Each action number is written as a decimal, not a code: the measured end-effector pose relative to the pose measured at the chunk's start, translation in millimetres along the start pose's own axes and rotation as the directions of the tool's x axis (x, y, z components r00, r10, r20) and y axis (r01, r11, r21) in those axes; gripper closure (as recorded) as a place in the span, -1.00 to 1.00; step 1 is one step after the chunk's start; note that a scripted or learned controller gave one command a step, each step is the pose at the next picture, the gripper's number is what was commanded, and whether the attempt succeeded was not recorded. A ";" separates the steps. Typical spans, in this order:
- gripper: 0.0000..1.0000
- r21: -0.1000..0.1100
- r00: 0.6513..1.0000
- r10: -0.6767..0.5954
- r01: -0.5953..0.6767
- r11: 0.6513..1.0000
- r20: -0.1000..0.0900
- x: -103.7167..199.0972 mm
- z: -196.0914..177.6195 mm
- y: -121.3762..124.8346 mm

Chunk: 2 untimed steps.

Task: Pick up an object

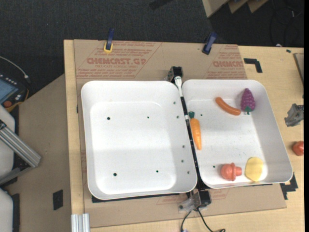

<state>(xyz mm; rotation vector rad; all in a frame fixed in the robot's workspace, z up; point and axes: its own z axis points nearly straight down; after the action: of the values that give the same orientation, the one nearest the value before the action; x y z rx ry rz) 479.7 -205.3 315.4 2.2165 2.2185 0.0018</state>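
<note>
Approach step, nothing picked yet. Gripper [294, 115] at right rim of right bin [277, 129] (finger state: cannot tell). Next: choose target, grapes [247, 100] nearest, descend over it.

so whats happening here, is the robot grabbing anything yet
Not yet. Nothing is being handled at this moment. All the toy food sits in the right bin: a carrot along its left wall, a sausage and purple grapes near the far side, and a red piece beside a yellow one at the near edge. The left bin sits alongside.
</note>
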 end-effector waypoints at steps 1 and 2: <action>1.00 0.002 1.000 0.001 -0.001 1.000 -0.001 -8.5 3.5 -0.2; 1.00 0.001 1.000 0.001 -0.001 1.000 0.000 -13.8 -4.8 0.0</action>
<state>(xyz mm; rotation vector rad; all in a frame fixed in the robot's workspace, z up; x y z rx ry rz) 479.8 -219.1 320.3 2.2180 2.2188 0.0009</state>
